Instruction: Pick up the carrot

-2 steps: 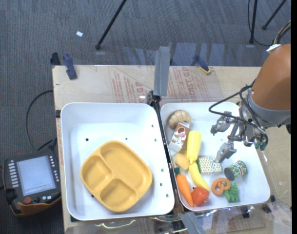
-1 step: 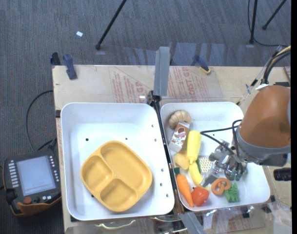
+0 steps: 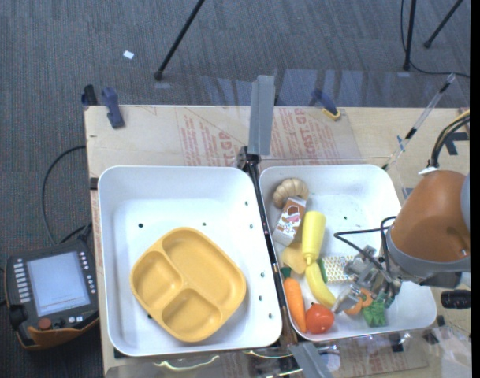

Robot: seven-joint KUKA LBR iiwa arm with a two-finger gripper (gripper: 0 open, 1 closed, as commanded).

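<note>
While two shallow white plastic bins sit side by side across the middle of the frame, the left bin [image 3: 113, 211] holds one thing, a yellow plastic plate with three compartments [image 3: 188, 284], and the right bin [image 3: 358, 183] holds everything else. One grey arm with an orange band [image 3: 430, 223] reaches in from the right edge, and its metal two-finger gripper [image 3: 358, 294] hangs low in the lower right of the right bin; the fingers look parted, with something small and orange just beside them (whether it is gripped I cannot tell). One grey handheld control pendant [image 3: 54, 298] lies at lower left. Red print runs across the brown cardboard bench top [image 3: 216, 136], too faint to read.

Among the toys I count one yellow bottle [image 3: 313, 236], one yellow banana [image 3: 320, 283], one small printed carton [image 3: 289, 221] with unreadable lettering, one tan croissant-shaped piece [image 3: 289, 188], one red tomato [image 3: 319, 319], and one green leafy piece [image 3: 374, 314]. The single orange carrot [image 3: 295, 302] lies lengthwise along the bin's lower left wall, left of the gripper, with the banana and tomato between them.
</note>
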